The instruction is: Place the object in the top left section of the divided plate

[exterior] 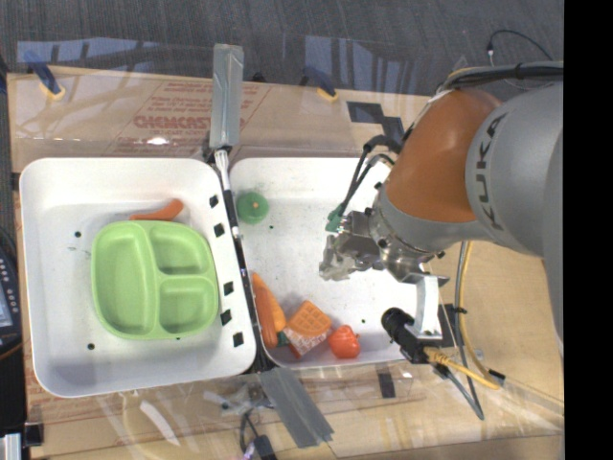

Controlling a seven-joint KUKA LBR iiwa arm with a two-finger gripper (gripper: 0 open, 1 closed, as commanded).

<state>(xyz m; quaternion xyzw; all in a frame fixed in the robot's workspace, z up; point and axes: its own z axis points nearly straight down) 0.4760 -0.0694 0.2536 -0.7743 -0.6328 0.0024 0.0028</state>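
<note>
A light green divided plate (151,278) lies in the left bin (57,199), with one long section on its left and two smaller ones on its right. All three sections look bare. My gripper (332,261) hangs over the middle of the right bin (297,175), below the orange wrist band. In that bin's front left corner lie an orange carrot (267,307), a waffle-like orange block (306,326) and a small red tomato (345,342). A green round piece (252,207) sits near its back left corner. I see nothing held in the gripper.
An orange sausage-shaped piece (159,212) lies in the left bin, just behind the plate. A raised divider with black clips (233,257) separates the two bins. The arm's bulk covers the right bin's right side, with cables (460,362) trailing at the front right.
</note>
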